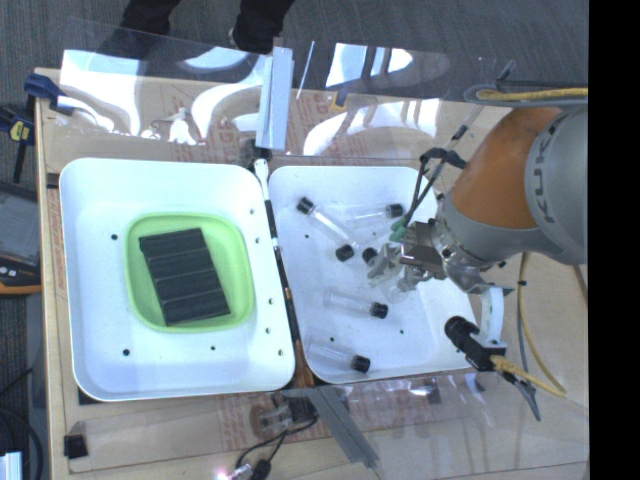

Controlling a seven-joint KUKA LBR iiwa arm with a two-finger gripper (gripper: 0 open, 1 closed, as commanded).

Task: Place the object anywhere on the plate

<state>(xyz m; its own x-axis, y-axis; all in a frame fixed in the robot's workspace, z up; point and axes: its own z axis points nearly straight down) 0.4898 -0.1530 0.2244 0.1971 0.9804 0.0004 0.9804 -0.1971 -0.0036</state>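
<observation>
A light green plate (232, 243) rests in the left bin (90, 268) with a dark ribbed block (183, 275) lying on it. In the right bin (420, 340) lie several clear tubes with black caps, such as the tube (322, 221) near the back left, another tube (357, 304) in the middle and a third tube (338, 355) at the front. My gripper (392, 264) hangs low over the middle right of that bin, amid the tubes. The view does not resolve anything between its fingers.
The grey and orange arm (520, 188) covers the right bin's right side. A raised divider (275, 268) runs between the two bins. Cables (530, 368) trail along the right edge of the bench. A person's legs (200, 8) stand beyond the bench's far side.
</observation>
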